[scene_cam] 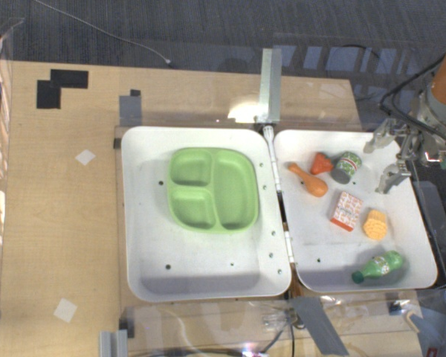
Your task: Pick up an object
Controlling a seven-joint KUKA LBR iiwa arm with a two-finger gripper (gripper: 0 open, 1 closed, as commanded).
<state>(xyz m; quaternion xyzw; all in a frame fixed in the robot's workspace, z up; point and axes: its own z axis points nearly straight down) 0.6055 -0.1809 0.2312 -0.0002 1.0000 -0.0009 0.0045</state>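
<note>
The right bin (312,244) holds several small objects. An orange carrot-shaped piece (308,179) lies beside a red piece (322,163) and a grey-green can (346,166). Below them are a red-and-white box (346,210), a yellow-orange block (375,225) and a green bottle (377,267) lying on its side. My gripper (387,157) hangs over the bin's right rim, to the right of the can, open, with nothing between its fingers.
The left bin (145,259) carries a green divided plate (212,190). A metal post (270,80) stands behind the seam between the bins. Cables (409,99) run near the arm at the far right.
</note>
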